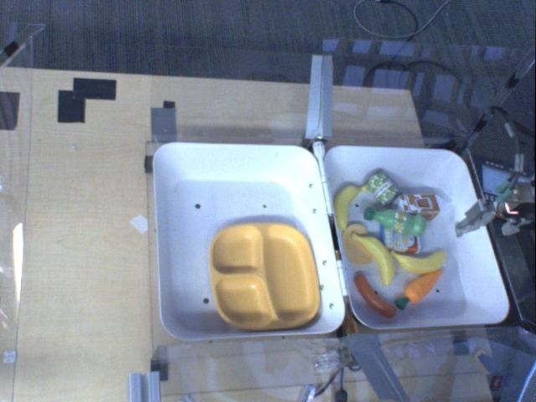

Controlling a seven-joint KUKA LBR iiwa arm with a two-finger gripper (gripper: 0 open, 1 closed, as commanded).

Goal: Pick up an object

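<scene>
Gripper, fingers' state unclear, right of green bottle: light, slick plastic, grab its middle

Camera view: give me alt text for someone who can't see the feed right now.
Two white bins sit side by side: the right bin holds a pile of toy food, including bananas, a carrot and a green bottle; the left bin holds a yellow divided tray. The gripper is at the right bin's right edge.
</scene>
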